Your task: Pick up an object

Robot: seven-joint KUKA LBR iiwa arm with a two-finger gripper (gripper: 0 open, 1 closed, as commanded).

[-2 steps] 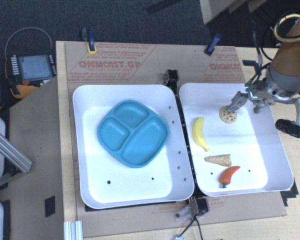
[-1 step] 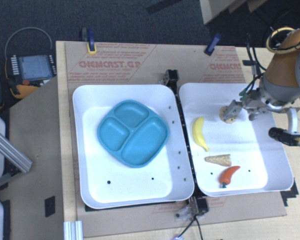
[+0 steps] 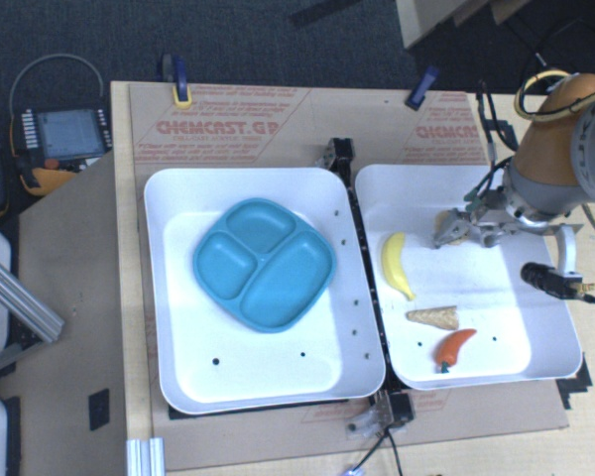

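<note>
- Currently the gripper (image 3: 454,228) hangs over the upper part of the right bin (image 3: 545,360), fingers spread, nothing between them.
- Candidates all lie in that bin: banana (image 3: 397,265) just left of the gripper, a tan wedge (image 3: 434,316) and a red chili pepper (image 3: 454,348) nearer the front.
- Left bin (image 3: 169,266) holds a blue divided plate (image 3: 265,264).
- Risks: banana is curved, so an off-centre close probably rolls it out; the wedge lies flat, so fingers may skid over it.

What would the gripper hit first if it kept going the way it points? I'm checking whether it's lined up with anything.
The gripper points left across the right bin. The banana lies nearest that line, though slightly below it, so it might pass above and meet the bin's left wall. Height is unclear.
</note>
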